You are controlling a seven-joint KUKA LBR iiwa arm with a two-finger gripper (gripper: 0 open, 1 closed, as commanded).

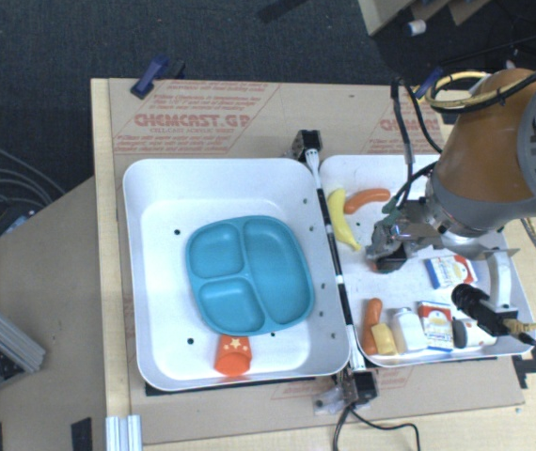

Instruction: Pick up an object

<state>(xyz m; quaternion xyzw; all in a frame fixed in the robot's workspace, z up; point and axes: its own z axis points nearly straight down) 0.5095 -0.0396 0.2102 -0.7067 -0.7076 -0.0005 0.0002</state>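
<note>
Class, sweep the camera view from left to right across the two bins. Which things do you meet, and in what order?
blue divided plate → banana → gripper → small blue-and-white box. The orange cup and the orange sausage overlap their neighbours, so they are left out.

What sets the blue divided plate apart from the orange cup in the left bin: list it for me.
Colour: the blue divided plate is plain blue; the orange cup bears a yellow star. Size: the plate is far larger than the cup. Shape: the plate is flat with three compartments; the cup is small and compact. Both lie in the left bin, the cup nearer its front wall.
</note>
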